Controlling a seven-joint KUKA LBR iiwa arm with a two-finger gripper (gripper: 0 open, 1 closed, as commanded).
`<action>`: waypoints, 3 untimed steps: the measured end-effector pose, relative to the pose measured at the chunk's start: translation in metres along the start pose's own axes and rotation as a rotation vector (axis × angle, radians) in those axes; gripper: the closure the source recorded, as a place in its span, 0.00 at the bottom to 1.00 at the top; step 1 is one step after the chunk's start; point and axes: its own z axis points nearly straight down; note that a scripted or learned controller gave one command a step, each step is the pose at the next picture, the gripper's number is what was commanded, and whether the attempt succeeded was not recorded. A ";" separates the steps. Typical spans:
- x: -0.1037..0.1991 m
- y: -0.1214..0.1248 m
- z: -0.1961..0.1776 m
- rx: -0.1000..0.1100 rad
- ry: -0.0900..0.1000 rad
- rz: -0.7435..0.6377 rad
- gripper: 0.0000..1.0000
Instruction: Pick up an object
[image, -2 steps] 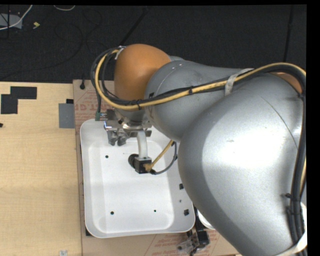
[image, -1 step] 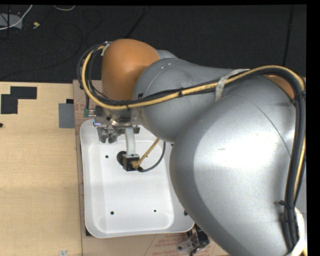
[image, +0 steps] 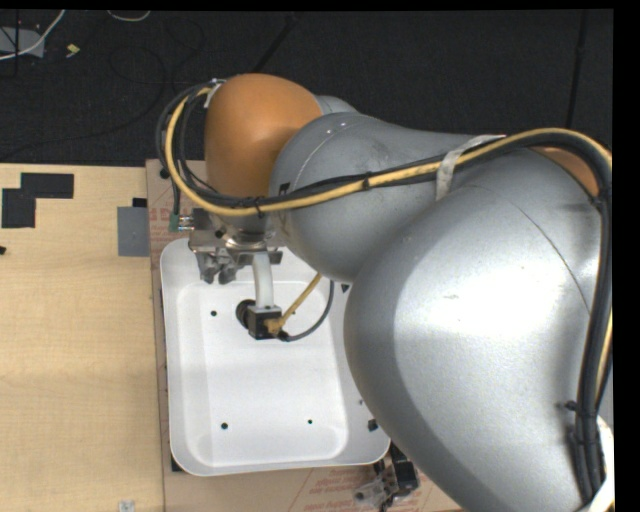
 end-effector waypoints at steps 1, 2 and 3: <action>-0.049 -0.001 0.038 0.006 -0.002 0.007 1.00; 0.003 0.001 -0.123 -0.014 0.008 -0.002 1.00; -0.023 -0.001 -0.085 0.004 -0.002 0.006 1.00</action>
